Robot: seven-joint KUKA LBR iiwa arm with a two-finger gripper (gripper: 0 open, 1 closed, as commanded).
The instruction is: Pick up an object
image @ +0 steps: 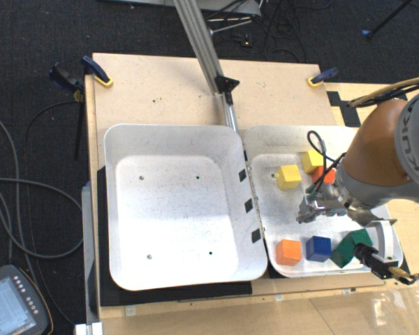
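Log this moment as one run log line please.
arm: over right white bin | claw: low above bin floor, grip unclear | nearest: yellow cube | also: orange cube, blue cube, green block

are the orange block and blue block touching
Apart. The camera view shows a strip of white bin floor between the orange block and the blue block, side by side at the right bin's near edge.

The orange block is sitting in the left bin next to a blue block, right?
Not quite. The camera view shows the orange block in the right bin, not the left one. It does sit next to the blue block.
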